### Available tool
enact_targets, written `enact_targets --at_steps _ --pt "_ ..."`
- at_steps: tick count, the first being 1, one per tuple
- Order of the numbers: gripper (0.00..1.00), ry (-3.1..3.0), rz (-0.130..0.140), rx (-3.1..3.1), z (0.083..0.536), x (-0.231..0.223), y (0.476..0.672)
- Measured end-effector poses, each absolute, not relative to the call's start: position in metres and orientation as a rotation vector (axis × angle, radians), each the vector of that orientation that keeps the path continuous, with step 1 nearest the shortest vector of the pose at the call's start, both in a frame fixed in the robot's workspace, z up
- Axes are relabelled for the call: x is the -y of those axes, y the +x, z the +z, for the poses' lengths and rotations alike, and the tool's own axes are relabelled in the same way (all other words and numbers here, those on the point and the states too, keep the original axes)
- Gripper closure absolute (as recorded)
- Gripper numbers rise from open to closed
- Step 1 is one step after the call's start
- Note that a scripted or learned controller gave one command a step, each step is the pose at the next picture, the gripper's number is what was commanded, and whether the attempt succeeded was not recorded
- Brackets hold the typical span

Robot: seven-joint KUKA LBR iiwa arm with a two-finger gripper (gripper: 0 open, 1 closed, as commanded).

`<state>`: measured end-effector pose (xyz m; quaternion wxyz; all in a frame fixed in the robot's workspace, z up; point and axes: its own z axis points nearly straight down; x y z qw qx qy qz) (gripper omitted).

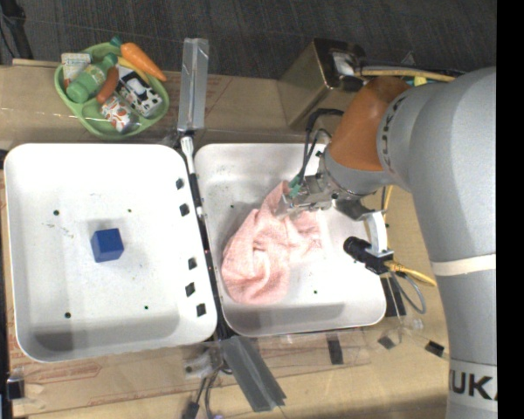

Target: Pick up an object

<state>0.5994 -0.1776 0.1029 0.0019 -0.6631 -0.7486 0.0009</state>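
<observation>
Cloth (264, 251) bunched under fingers (299, 195) in right bin (367, 308); grip state unclear, so needs deep bite on upper fold, straight lift.

The arm (437, 173) hides the right bin's (244, 160) far corner.

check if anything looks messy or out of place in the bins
Nothing looks damaged or spilled. The pink cloth lies crumpled in the right bin, its upper corner bunched up at the claw. The blue cube sits squarely in the left bin.
</observation>
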Motion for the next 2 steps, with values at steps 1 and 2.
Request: enact_targets --at_steps 1,2 --pt "0.0 -2.08 0.003 2.349 0.103 0.178 0.599" --pt "0.0 -2.078 0.0 2.355 0.093 0.198 0.637"
